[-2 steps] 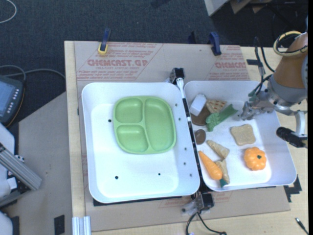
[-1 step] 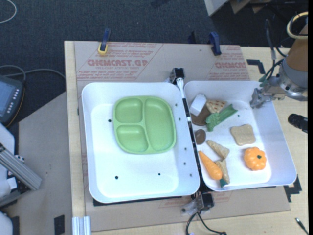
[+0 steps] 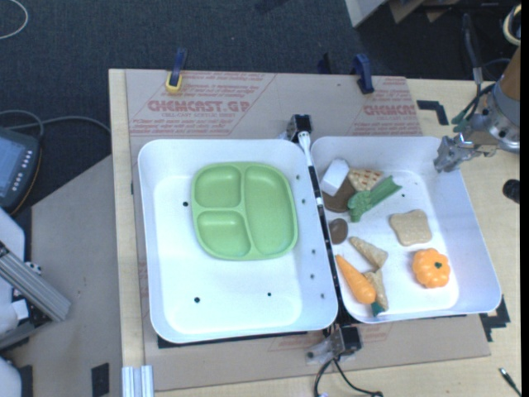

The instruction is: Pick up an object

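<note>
The right bin (image 3: 463,213) holds several toy foods. Among them are a white block (image 3: 335,174), a waffle piece (image 3: 364,178), a green leafy vegetable (image 3: 373,197), a tan bread slice (image 3: 410,227), an orange pepper (image 3: 431,268) and a carrot (image 3: 356,280). My gripper (image 3: 451,152) hangs over the far right corner of this bin, well apart from the food. I see nothing held in it. The bread slice is the nearest item, below and to its left.
A green divided plate (image 3: 244,209) lies in the left bin (image 3: 165,255). A brown disc (image 3: 338,230) and tan wedges (image 3: 369,253) crowd the right bin's left side. Clamps (image 3: 174,77) sit at the board's far edge. Bare bin floor stretches along the right wall.
</note>
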